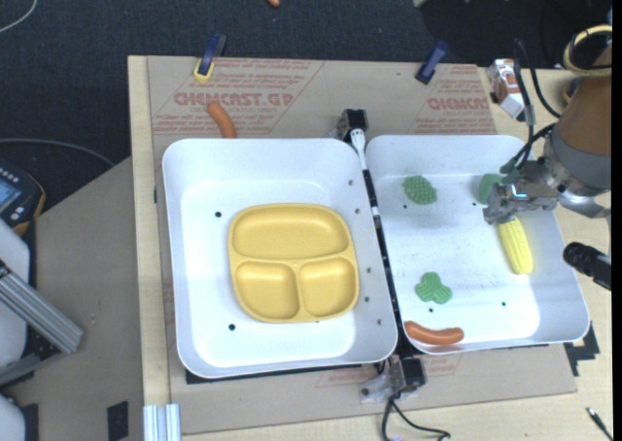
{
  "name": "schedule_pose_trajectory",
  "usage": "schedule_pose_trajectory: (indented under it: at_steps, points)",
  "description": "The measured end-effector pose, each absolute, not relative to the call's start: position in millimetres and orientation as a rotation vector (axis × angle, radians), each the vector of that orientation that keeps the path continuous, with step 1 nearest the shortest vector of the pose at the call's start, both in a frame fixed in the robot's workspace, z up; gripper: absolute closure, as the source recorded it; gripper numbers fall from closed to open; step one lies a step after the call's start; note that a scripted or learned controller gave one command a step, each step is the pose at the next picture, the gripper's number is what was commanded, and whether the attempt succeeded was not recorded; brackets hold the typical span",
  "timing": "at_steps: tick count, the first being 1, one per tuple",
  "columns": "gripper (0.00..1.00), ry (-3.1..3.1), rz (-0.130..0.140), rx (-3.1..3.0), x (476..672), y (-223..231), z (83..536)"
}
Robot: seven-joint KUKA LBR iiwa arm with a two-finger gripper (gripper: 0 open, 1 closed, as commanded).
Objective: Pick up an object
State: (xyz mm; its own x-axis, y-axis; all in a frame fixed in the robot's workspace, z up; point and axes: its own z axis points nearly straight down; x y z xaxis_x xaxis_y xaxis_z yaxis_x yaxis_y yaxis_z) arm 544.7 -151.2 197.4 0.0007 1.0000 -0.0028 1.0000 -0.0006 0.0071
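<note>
We can't tell the jaws' state on the gripper (512,198), low in the right bin (466,152) over the corn (516,245)'s top end; we'd centre, then close.

1. The left bin (185,235) holds a yellow divided plate (292,262) at its middle.
2. In the right bin (549,318), the end effector (512,201) sits at the far right edge, above a corn cob (516,245).
3. Two green broccoli pieces (420,189) (432,288) lie left of it.
4. A sausage (434,335) lies at the near edge.
</note>
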Motion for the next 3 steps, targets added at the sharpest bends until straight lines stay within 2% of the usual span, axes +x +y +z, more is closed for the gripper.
schedule_pose_trajectory:
  at_steps: [1, 2, 3]
  points:
    - [1.00, 2.218, 0.004, 2.216, 545.9, -152, 227]
    - [1.00, 2.228, 0.001, 2.217, 548.7, -94, 226]
    - [1.00, 2.228, 0.005, 2.213, 561.4, -40, 232]
